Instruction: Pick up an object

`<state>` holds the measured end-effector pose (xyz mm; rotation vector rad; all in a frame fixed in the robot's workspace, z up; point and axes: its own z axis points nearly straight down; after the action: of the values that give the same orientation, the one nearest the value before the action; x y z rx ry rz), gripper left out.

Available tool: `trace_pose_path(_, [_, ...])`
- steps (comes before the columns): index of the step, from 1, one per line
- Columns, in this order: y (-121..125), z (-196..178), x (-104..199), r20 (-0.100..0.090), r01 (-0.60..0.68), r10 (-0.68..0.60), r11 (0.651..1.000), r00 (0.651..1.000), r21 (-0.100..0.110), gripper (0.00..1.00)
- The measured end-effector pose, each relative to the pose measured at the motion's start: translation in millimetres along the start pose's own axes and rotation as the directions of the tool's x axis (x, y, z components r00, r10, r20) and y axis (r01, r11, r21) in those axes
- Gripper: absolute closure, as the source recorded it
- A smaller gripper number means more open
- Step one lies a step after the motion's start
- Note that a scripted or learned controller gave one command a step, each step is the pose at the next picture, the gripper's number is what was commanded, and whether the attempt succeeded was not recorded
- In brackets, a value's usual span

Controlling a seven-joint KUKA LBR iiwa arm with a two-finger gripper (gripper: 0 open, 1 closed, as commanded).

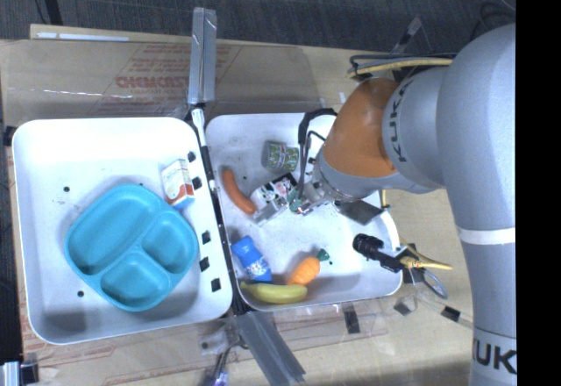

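Camera view: sausage (237,190) lies diagonally, upper-left to lower-right; fingers' (282,196) state cannot be told.

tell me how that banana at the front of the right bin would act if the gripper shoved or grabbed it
The banana looks smooth and curved, so it would probably rock or pivot if pushed. It lies along the right bin's front wall, beside the toy carrot and blue bottle, so a shove would likely jam it or nudge them. Its glossy skin may slip in a pinch.
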<state>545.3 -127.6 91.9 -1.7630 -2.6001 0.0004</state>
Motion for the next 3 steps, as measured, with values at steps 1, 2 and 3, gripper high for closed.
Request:
trace_pose_path(1, [59.2, 3.9, -13.2, -0.017, -0.147, 0.148, 0.988, 0.989, 0.055, 0.00])
trace_pose_path(2, [82.2, 6.2, -21.8, -0.023, -0.277, 0.281, 0.954, 0.959, 0.116, 0.00])
trace_pose_path(3, [92.3, -3.4, -21.5, -0.014, -0.264, 0.266, 0.962, 0.964, 0.077, 1.00])
